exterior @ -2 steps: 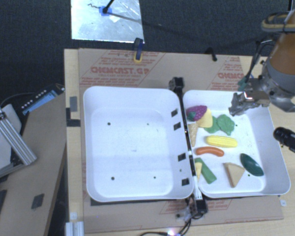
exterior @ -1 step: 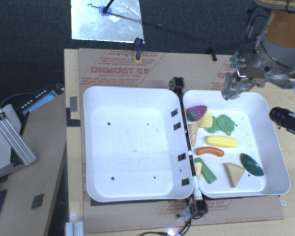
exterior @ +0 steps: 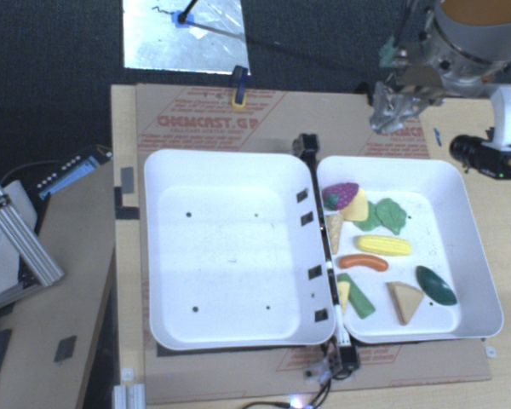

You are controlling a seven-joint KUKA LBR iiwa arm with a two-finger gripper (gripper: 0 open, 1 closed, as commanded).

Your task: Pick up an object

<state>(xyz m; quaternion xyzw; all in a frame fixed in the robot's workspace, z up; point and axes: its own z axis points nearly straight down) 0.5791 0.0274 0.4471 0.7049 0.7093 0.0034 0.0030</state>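
The right bin (exterior: 460, 196) holds several toy foods: a purple grape bunch (exterior: 340, 195), a green leaf (exterior: 391, 215), a yellow corn cob (exterior: 384, 244), an orange-red sausage (exterior: 363, 262), a dark green cucumber (exterior: 435, 285), a tan bread wedge (exterior: 404, 301), a green stick (exterior: 357, 296) and a yellow piece (exterior: 355, 209). My gripper (exterior: 390, 116) hangs above the bench beyond the right bin's far rim, with nothing seen between its fingers.
The left bin (exterior: 230, 245) lies beside the right one, joined by a black-clipped seam (exterior: 315, 228). A shiny sheet (exterior: 186, 24) lies at the back, with a yellow-blue clamp (exterior: 238, 88) on the cardboard's far edge. A metal frame (exterior: 17, 237) stands at far left.
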